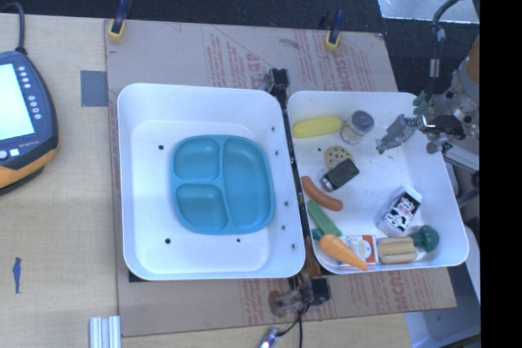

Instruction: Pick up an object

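At the near edge of the right bin (453, 200) lies the crowded part: a carrot (342, 249) over a small packet (362, 245), a bread roll (396, 249) touching a green toy (426, 238), and a green stick (322, 217) running up toward a hot dog (321, 193). These touch or overlap, so a descent here would likely catch two things at once. Just beyond, the cow-print carton (400, 211) stands apart with bare floor round it, which makes it a cleaner target. Further on, a black block (340, 174) rests against a cookie (337, 155), and at the far side a yellow corn cob (317, 126) lies beside a small jar (357, 125). The hand (395, 134) hangs over the far right part of this bin, near the jar and touching nothing; whether its fingers are spread or closed I cannot tell (they are small and blurred here). The step, as I judge it, is choosing a target and coming down on it. The jar is nearest, but being round it may slip, so centre squarely over it and go straight down. The left bin (134, 175) holds a blue divided plate (222, 182), which needs no attention.
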